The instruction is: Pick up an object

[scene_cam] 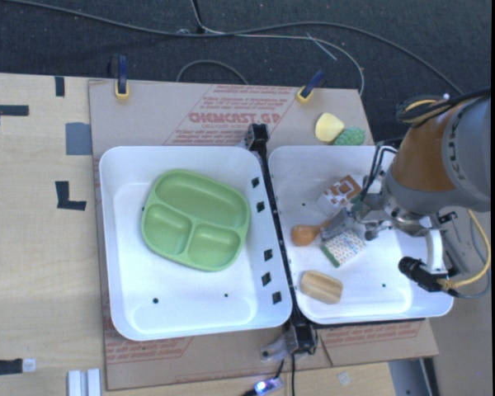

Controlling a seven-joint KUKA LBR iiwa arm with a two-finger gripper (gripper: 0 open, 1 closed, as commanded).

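1. The gripper [346, 219] hovered low in the right bin [412, 302]; whether it was wide or narrow, I cannot tell.
2. A patterned packet [343, 247] (green-edged) lay just beneath it, an orange object [304, 235] beside.

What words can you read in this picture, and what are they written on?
"CHEMCAST GP": red print on the brown cardboard sheet under the two bins, above the left bin.
Smaller red lines around it, and red print at the sheet's bottom edge: too blurred to read.
The small patterned packet and the orange-and-white box in the right bin: markings too small to read.
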